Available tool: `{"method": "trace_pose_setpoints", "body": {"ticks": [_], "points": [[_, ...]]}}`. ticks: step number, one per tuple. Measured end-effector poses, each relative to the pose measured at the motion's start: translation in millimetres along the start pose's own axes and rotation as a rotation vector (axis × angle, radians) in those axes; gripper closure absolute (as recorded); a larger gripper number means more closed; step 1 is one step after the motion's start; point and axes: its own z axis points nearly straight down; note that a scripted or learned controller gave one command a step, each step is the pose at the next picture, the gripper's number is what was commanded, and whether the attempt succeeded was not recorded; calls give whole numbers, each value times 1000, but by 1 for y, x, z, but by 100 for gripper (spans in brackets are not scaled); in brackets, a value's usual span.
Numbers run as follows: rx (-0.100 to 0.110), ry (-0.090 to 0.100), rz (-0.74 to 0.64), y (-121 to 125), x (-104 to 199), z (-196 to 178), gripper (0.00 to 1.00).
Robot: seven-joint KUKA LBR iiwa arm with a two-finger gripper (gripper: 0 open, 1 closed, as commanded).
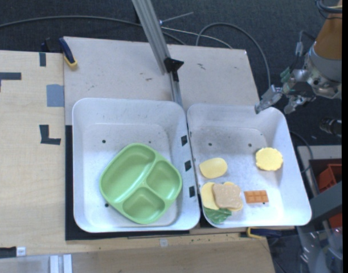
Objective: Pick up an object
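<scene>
In the right bin (287,152) we see the toy foods: a round yellow piece (269,158) near its right wall, a pale yellow oval piece (213,167) toward the middle, a tan bread slice (227,196) lying on a yellow slice (207,195) and a green leaf (218,214) at the front, and a small orange wafer (256,197) just beside them. The left bin (82,152) holds a green divided plate (140,182). Both bins sit on the table (117,67). The end effector (282,95) hangs above the right bin's far right corner, well apart from the foods; it grips nothing, and we cannot tell how far apart its fingers stand.
</scene>
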Motion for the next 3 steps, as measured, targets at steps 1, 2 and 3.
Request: {"method": "trace_pose_setpoints", "body": {"ticks": [1, 2, 3], "points": [[0, 0, 0, 0, 0, 0, 0], [4, 0, 1, 2, -2, 44, 0], [6, 1, -1, 9, 3, 104, 0]]}}
